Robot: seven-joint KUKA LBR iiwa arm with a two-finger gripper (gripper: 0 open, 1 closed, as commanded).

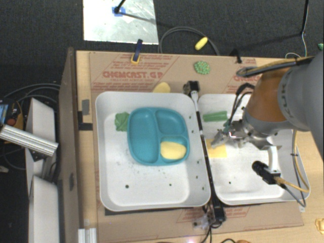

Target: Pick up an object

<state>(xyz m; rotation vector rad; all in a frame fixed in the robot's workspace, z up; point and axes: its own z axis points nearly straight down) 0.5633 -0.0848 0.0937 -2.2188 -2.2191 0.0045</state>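
Two bins: the left bin point(109, 186) and right bin point(238, 191) sat side by side on the bench, with the arm point(288, 97) reaching in from the right.
Left bin stuff: a blue divided plate point(147, 135) with a yellow lump point(173, 150) in its near-right compartment, and a green scrap point(121, 121) touching the plate's left edge.
Right bin stuff: a green stick point(214, 116) lay at the far-left, and a flat yellow piece point(217, 151) lay by the left wall, nearer the camera.
Gripper: the gripper point(225, 137) was down low, just above or touching the yellow piece's far edge.
Jaws: honestly couldn't tell if they were spread or pressed together, too small and cluttered there.
Likely target: I'd guess the yellow piece, since it sat right under the fingertips.
Doing it well: I'd say centre over the piece, not its edge, keep off the bin wall, then close and lift straight up.
Risk: it looked flat, so the fingers could easily skid over it.
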